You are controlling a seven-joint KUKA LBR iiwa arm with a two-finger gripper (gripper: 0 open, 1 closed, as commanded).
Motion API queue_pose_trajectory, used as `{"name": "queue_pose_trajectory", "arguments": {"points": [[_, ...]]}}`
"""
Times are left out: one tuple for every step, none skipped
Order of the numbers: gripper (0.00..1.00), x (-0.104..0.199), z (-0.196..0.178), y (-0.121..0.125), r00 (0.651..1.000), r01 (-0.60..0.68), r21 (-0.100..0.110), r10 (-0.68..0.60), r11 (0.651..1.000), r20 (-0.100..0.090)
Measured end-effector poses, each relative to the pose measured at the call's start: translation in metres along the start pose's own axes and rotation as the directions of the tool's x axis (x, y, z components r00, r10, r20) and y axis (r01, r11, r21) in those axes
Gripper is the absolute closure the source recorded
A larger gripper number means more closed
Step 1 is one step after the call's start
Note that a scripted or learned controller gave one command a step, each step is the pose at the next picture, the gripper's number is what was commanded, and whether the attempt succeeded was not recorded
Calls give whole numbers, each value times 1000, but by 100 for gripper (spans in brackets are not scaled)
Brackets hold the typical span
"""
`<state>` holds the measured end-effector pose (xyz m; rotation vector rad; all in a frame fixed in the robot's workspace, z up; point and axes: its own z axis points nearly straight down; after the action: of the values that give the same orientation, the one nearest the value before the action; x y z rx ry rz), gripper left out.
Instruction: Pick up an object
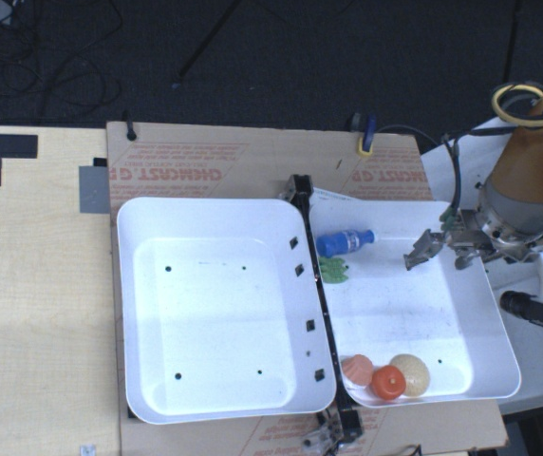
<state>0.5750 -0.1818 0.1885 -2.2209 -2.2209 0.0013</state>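
Observation:
In the right bin (461, 321), a blue bottle (344, 243) lies on its side at the far left, with a small green object (333, 272) just below it. An orange-red round object (387, 382), a tan ball (411, 374) and a pinkish piece (357, 370) cluster at the bin's near edge. My gripper (444, 251) hangs over the bin's far right part, fingers spread open with nothing between them, well to the right of the bottle.
The left bin (158, 255) sits beside the right one, a black divider clamp (311, 293) running between them. Cardboard (215, 164) lies under both bins. The arm's orange band (528, 169) stands at the right.

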Motion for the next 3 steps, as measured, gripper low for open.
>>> {"name": "queue_pose_trajectory", "arguments": {"points": [[0,59,106,-52,1000,0,4,0,1000,-2],[0,34,75,-6,1000,3,-4,-3,1000,2],[0,0,67,72,1000,4,-7,-4,1000,3]]}}
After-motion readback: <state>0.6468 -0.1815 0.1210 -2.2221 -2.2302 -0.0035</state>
